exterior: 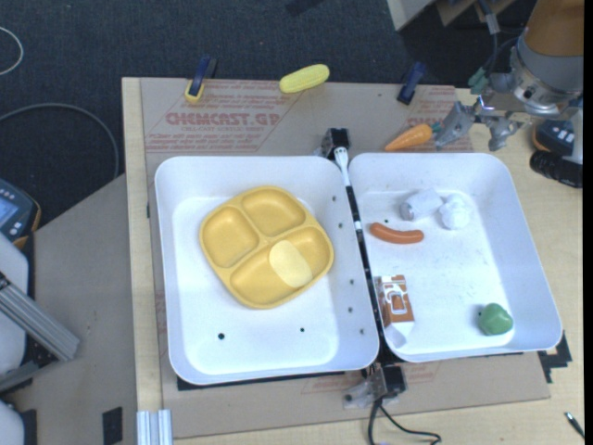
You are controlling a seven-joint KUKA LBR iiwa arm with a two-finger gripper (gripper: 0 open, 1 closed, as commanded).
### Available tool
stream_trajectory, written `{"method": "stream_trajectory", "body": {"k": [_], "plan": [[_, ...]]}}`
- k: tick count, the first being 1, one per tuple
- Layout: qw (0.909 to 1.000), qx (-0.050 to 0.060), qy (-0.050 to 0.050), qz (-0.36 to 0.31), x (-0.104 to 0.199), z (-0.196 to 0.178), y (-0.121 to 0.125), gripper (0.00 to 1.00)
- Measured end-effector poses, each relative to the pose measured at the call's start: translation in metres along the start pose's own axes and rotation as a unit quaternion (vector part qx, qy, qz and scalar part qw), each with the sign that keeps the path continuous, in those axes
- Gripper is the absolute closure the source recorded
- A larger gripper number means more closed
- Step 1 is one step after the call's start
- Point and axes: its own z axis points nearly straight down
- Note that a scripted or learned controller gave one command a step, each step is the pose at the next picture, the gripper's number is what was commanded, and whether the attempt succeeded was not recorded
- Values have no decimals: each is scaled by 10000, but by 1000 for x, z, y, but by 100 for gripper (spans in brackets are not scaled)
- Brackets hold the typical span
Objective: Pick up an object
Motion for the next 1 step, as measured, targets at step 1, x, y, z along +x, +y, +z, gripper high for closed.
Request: {"method": "stream_trajectory", "body": {"k": [1], "plan": [[10000,-22,-7,-6,0,-11,1,100]]}}
